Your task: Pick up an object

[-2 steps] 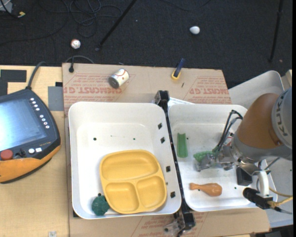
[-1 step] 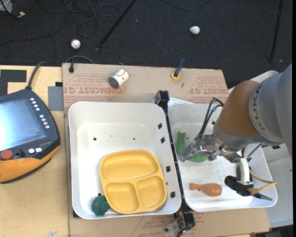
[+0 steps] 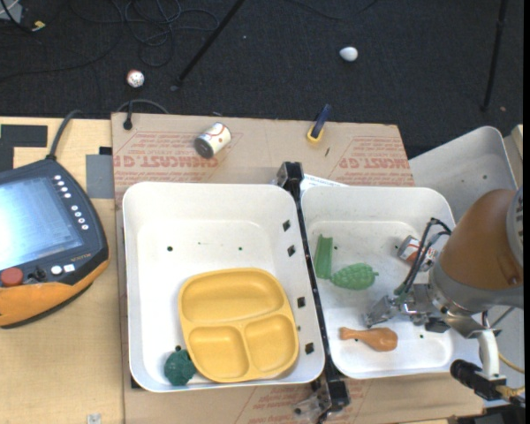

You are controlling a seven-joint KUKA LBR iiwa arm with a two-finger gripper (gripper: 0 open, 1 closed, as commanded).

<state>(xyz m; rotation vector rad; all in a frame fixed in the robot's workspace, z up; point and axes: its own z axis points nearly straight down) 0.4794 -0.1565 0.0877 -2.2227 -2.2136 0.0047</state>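
Observation:
In the right bin [image 3: 362, 206], an orange-brown drumstick-shaped toy [image 3: 371, 336] lies near the front wall. A bumpy green toy [image 3: 353, 277] and a flat green strip [image 3: 323, 256] lie by the divider. A small red and white object [image 3: 410, 250] sits toward the far right. My gripper [image 3: 384, 310] hangs low over the right bin, just above the drumstick toy and to the right of the bumpy green toy. Nothing shows in its grasp. The orange-banded wrist [image 3: 477, 250] covers the bin's right side.
The left bin [image 3: 203, 206] holds a yellow divided plate [image 3: 238, 323] and a dark green toy [image 3: 178, 367] at its front corner. A control pendant [image 3: 35, 237] lies at the left. A small can [image 3: 212, 140] and a blue and yellow clip [image 3: 318, 125] lie on the cardboard behind the bins.

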